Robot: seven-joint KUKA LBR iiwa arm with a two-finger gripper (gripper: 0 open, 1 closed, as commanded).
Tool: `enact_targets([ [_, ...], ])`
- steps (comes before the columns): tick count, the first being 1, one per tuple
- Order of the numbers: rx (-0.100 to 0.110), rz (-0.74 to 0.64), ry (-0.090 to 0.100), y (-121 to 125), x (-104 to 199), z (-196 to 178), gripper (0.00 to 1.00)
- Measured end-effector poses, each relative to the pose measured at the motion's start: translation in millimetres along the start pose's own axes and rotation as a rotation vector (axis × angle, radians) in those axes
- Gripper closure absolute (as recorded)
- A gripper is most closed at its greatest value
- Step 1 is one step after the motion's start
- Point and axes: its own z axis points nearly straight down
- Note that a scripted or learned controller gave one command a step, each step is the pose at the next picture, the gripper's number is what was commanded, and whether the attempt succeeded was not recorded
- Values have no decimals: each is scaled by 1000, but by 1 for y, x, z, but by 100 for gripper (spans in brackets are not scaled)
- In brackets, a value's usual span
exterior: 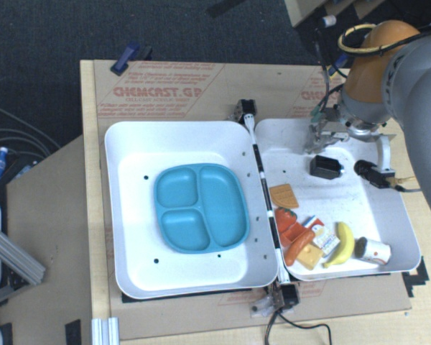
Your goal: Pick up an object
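Observation:
My gripper (322,139) hangs over the far part of the right bin (388,214), reaching in from the right. Just in front of it a small black block (325,167) lies on the bin floor, apart from the gripper. Nearer the front lie a tan cracker (284,195), a red pepper piece (288,228), an orange carrot (297,246), a yellow cheese cube (310,258), a banana (343,244) and a white tube with a red end (374,251). Nothing shows held in the gripper.
The left bin (129,192) holds a blue divided plate (200,207). A black divider rail (262,185) runs between the bins. The bench is brown cardboard (165,88), with a blue clip (126,58) at its far left edge.

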Motion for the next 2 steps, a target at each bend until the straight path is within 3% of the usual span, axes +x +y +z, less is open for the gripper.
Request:
enact_targets([
  [1,1,0,0,0,0,0,0],
  [2,2,2,1,-1,-14,11,0],
])
